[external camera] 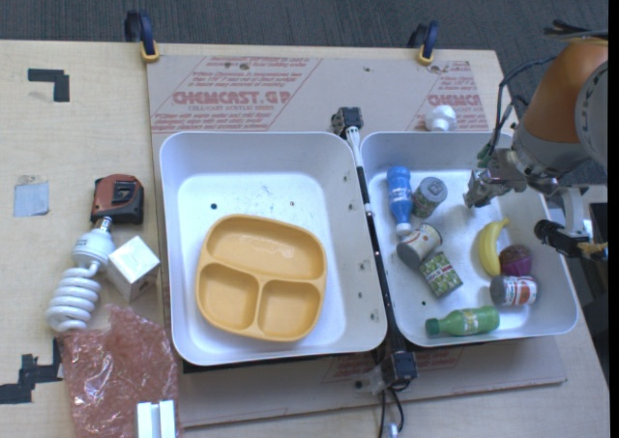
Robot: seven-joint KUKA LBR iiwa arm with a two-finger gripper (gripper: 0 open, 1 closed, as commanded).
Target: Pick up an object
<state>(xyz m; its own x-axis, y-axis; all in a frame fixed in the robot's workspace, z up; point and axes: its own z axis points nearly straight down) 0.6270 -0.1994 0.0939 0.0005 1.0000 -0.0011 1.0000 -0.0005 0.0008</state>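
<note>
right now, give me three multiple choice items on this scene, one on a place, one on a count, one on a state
1. Where is the yellow three-compartment plastic plate?
A. left white bin
B. right white bin
C. on the bench outside the bins

2. How many yellow bananas lie in the right white bin?
A. none
B. one
C. three

3. How is the green plastic bottle with a white cap placed?
A. standing upright
B. held in the tool
C. lying on its side

Answers: 1 A, the plate rests in the left white bin. 2 B, a single banana lies beside the dark purple fruit. 3 C, the bottle lies flat along the bin's near wall, apart from the tool.
</note>
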